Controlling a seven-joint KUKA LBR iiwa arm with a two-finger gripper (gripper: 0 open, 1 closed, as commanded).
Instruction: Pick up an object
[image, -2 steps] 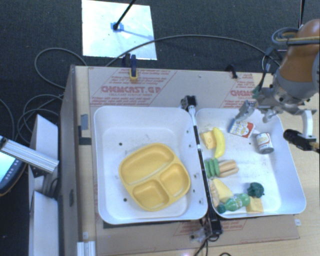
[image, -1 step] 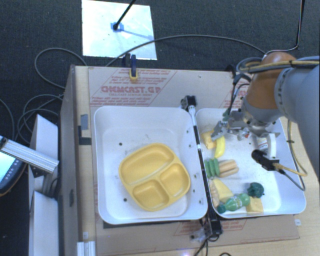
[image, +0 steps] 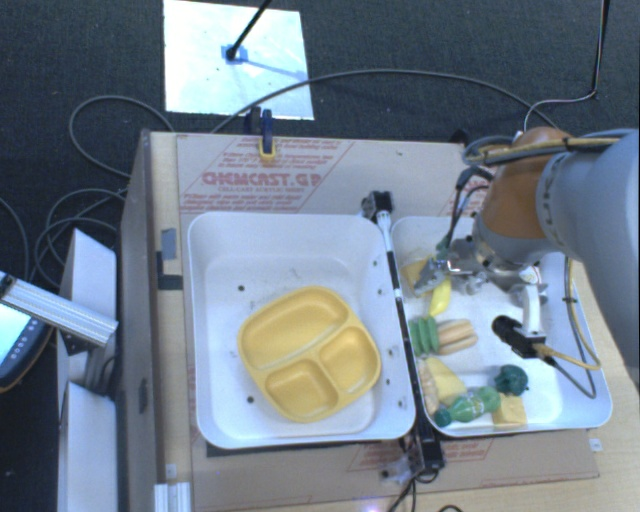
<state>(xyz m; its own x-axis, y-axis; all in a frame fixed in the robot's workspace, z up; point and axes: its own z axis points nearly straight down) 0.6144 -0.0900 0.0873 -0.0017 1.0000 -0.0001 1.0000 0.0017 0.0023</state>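
Observation:
My gripper (image: 478, 290) hangs low over the back half of the right bin (image: 590, 395), under the grey arm with its orange band (image: 515, 195). Just left of it a yellow banana-like piece (image: 440, 297) lies on the bin floor. In front of that piece are green pods (image: 424, 333) and a tan bread roll (image: 458, 335). Nearer the front edge lie a yellow wedge (image: 443, 380), a dark green broccoli (image: 512, 378), a green vegetable (image: 467, 406) and a yellow cheese block (image: 510, 412). I see nothing held in the gripper.
The left bin (image: 215, 300) holds a yellow three-compartment plate (image: 308, 350). A black divider rail (image: 397, 290) runs between the two bins. Cables (image: 575, 340) trail from the wrist over the right bin. A cardboard sheet (image: 260, 175) lies under the bins.

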